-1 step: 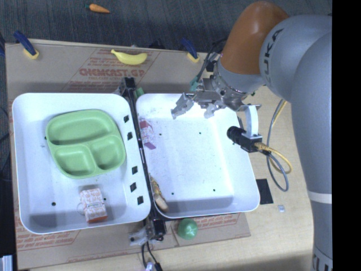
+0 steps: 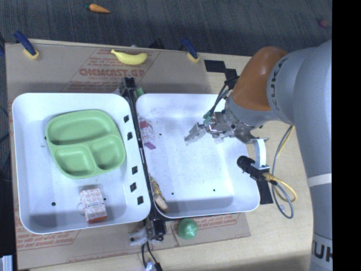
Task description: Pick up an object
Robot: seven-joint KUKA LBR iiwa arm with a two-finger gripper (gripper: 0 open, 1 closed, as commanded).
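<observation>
The gripper (image 2: 196, 133) hangs over the right bin (image 2: 225, 199); its grip state cannot be told. In the left bin (image 2: 22, 151) sits a light green three-compartment tray (image 2: 84, 143). A small red-and-white carton (image 2: 92, 204) lies just below it.

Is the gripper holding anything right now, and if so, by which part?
Cannot be told. The gripper hangs over the right bin, and nothing recognisable shows at its tip; the view is too blurred there to settle it.
</observation>
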